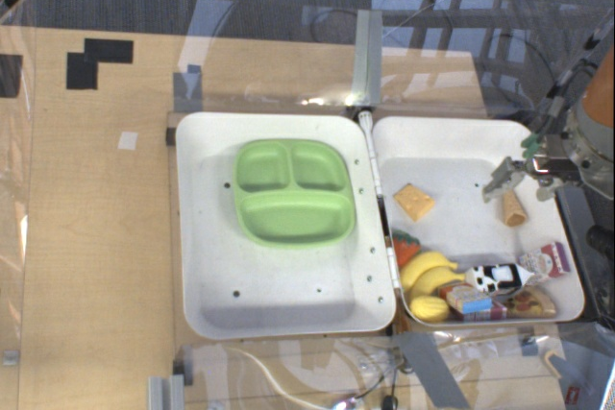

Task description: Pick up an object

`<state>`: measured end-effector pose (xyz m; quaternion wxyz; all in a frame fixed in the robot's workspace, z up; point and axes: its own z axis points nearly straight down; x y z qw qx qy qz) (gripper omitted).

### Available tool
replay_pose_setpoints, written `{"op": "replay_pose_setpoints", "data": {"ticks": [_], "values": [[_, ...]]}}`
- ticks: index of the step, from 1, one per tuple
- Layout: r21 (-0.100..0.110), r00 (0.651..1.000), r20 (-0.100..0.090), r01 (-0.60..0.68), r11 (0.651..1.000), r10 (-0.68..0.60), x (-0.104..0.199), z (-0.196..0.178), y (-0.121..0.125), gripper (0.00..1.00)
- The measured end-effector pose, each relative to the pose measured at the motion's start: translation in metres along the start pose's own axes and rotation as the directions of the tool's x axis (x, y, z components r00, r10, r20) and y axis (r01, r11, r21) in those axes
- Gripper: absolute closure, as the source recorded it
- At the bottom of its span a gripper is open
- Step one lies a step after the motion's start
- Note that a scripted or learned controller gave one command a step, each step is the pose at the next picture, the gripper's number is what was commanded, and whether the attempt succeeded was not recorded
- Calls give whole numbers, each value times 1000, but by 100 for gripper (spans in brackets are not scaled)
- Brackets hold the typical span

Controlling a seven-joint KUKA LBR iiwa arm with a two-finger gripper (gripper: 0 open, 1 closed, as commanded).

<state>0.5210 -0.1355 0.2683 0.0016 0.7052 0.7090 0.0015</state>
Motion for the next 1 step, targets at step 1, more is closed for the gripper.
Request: {"op": "replay_pose_setpoints", "data": {"ticks": [1], "values": [[-4,996,0,93,996,-93,44,172,15,0]]}}
